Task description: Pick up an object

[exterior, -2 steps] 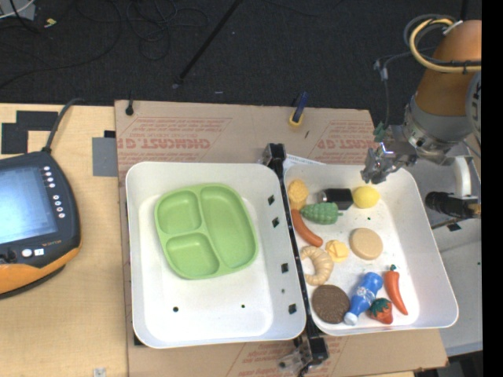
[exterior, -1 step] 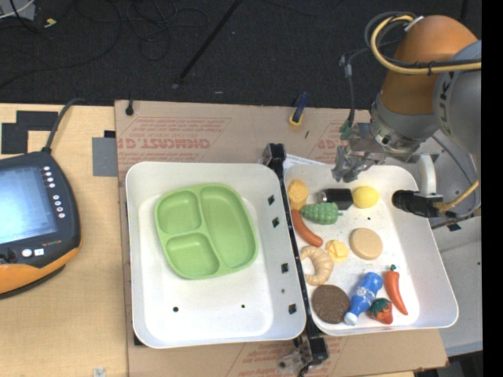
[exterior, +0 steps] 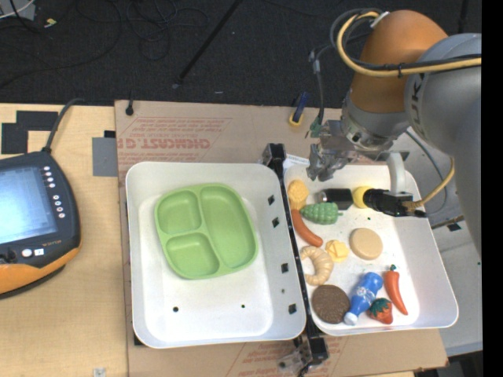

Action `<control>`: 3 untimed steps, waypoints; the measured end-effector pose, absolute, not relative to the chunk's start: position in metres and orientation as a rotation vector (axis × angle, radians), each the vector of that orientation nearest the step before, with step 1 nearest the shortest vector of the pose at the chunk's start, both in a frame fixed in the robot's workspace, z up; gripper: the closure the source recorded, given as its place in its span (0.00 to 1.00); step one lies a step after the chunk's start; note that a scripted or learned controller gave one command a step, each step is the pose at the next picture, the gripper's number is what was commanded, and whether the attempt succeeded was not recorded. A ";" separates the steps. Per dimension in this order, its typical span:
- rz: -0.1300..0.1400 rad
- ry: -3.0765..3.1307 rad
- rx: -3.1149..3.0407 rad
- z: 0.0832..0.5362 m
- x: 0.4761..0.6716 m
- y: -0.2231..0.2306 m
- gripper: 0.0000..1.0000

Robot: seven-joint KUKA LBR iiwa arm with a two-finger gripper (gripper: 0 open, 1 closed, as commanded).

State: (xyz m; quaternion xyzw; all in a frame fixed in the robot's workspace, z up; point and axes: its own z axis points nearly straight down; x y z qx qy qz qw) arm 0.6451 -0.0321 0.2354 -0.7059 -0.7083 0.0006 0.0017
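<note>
Grey claw (exterior: 322,167) hangs over the right bin's (exterior: 436,277) upper left corner, above the green toy (exterior: 320,212); whether it's spread, I can't tell.

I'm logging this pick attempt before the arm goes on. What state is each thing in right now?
Gripper: above the right bin's far edge, nothing seen held.
Green tray: flat in the left bin, compartments bare.
Hot dog: lying in the right bin.
Bottle: on its side.
Carrot: lying by the bottle.
Brown cookie: flat.
Handheld screen: lit.
</note>
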 end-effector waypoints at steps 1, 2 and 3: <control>0.004 -2.221 -2.217 0.237 0.638 -0.014 1.00; 0.006 -2.220 -2.218 0.217 0.631 -0.015 1.00; 0.003 -2.221 -2.220 0.223 0.631 -0.021 1.00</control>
